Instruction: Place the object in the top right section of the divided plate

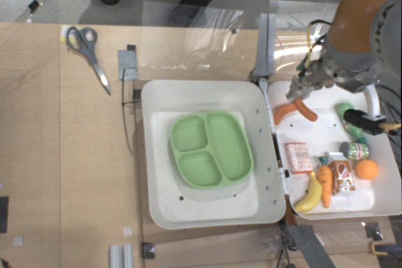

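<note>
While the green divided plate [211, 150] waits bare in the left bin [157, 198], your object is not yet on its way there: the likeliest candidate, an orange hot dog [295, 110], lies in the right bin [370, 198] near its upper left corner, just below the gripper [303, 86]. You cannot tell from this slanted view what state the gripper is in; it hangs directly over the hot dog, perhaps touching it, and nothing can be seen held in it.

You are, by my reading, at the picking step. The next move calls for a firm hold across the sausage's narrow width, a lift clear of the wall between the bins, then a carry leftward to the plate's long compartment on its right side, whose upper end looks like the target.

The hot dog is smooth, curved and rounded, so it may roll or slip. The plate is matte moulded plastic with three shallow wells and soft corners. Further out in the right bin sit a yellow banana [308, 195], a carrot [325, 184], a round orange [367, 169], a small can [356, 150], two printed packets and a green bottle [349, 117]. Scissors [88, 54] rest on the wooden bench [56, 154].
</note>
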